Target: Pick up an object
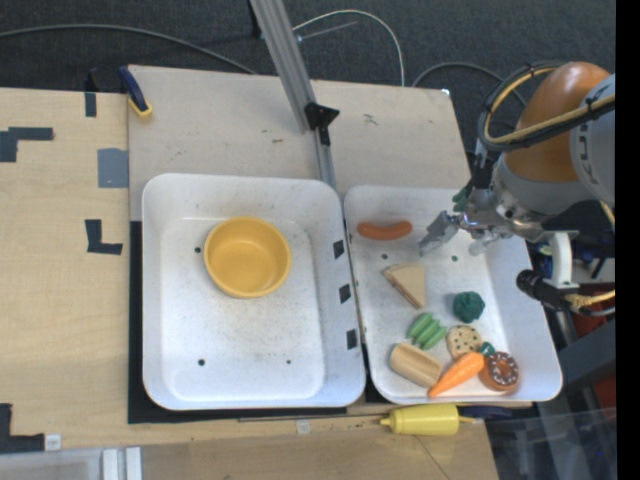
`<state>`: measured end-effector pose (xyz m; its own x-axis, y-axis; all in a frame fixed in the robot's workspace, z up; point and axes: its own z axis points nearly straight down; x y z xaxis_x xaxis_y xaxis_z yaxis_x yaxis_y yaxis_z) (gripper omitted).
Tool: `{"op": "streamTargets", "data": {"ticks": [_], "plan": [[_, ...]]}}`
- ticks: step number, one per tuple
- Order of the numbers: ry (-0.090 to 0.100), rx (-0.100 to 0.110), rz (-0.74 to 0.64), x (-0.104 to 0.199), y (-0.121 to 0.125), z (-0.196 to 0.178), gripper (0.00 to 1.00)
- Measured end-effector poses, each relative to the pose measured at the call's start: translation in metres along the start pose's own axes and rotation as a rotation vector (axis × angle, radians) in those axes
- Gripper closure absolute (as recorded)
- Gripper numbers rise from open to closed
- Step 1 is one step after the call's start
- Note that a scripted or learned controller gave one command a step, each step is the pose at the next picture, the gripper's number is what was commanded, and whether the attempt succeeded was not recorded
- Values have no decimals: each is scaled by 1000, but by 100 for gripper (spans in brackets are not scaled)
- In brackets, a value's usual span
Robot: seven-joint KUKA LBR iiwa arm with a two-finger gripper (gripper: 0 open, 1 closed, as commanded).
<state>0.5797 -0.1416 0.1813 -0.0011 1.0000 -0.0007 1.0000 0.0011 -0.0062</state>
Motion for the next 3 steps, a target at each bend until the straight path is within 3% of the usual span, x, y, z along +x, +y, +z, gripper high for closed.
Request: {"op": "streamTargets", "data": {"ticks": [1,2,3], "plan": [[0,0,-1,-2,8,59,0],[0,-4,-2,-1,9,45,100],[-1,-11,0,-6,18,-13,100]]}}
